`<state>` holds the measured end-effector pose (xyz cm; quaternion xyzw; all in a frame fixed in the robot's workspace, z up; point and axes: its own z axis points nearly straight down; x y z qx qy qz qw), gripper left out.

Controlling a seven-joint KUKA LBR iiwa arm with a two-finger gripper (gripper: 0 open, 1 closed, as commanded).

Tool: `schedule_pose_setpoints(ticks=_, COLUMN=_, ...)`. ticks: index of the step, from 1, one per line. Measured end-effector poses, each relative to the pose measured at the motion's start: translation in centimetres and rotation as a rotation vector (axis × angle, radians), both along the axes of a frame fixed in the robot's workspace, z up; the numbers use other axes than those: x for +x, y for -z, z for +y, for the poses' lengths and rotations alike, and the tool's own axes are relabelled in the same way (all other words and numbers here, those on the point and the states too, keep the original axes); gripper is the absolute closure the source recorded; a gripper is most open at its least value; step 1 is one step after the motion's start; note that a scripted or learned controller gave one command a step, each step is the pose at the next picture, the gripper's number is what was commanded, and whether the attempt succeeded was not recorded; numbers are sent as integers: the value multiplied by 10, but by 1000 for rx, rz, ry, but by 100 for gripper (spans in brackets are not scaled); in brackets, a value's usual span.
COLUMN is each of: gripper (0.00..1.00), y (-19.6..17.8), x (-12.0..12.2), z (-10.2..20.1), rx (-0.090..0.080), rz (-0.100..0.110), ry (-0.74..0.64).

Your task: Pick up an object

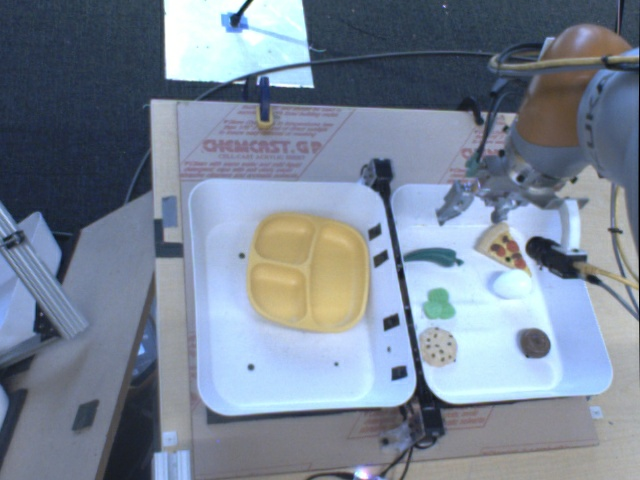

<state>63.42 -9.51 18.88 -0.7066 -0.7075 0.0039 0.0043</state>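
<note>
Two white bins sit side by side on the desk. We see the pizza slice in the right bin, beside a white egg, green bean, cookie and brown disc. Above its far edge, the tool hangs spread apart, gripping nothing. A yellow tray lies in the left bin.

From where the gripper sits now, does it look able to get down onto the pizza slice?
Probably yes. The gripper hangs over the right bin's far end, and the pizza slice lies just beside it with open floor around it. The white egg and green bean lie apart from it.
</note>
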Motion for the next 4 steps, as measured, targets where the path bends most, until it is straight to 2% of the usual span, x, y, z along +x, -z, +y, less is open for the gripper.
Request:
schedule_pose_setpoints(ticks=1, gripper=0, y=-8, x=3, z=0, rx=-1, rz=-13, ry=-2)
schedule_pose_setpoints(ticks=2, gripper=0, y=36, x=-3, z=0, rx=-1, rz=-10, ry=0)
schedule_pose_setpoints(ticks=3, gripper=0, y=95, x=-3, z=7, rx=0, rz=-11, ry=-3)
schedule_pose_setpoints(ticks=4, gripper=0, y=104, x=-2, z=7, rx=-1, rz=-13, ry=-2)
